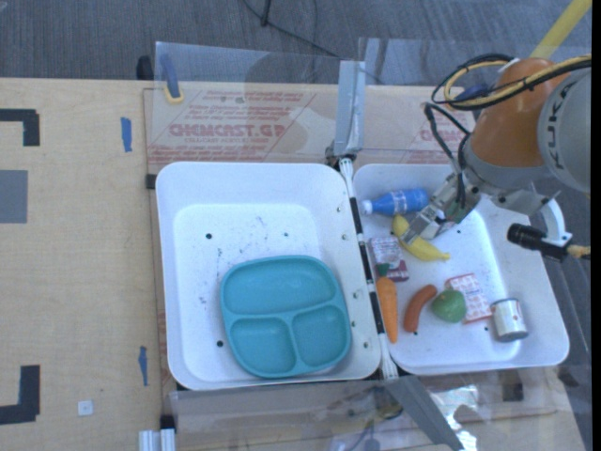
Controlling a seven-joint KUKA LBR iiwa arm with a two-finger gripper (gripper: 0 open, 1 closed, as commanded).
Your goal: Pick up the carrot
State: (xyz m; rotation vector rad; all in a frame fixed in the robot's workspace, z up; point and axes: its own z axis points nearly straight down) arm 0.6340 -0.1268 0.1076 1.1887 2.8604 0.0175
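The carrot (387, 306) is orange and slim. It lies along the left wall of the right bin (540, 341), near the front, pointing toward the front edge. My gripper (434, 220) hangs at the back of that bin, just above a yellow banana (423, 245), well behind the carrot. Its fingers look slightly apart with nothing between them.
In the right bin lie a blue-capped bottle (395, 202), a small clear packet (386, 253), a red sausage (419, 307), a green fruit (450, 305), a red-and-white sachet (470, 295) and a silver can (508, 318). The left bin (188, 205) holds a teal divided tray (284, 314).
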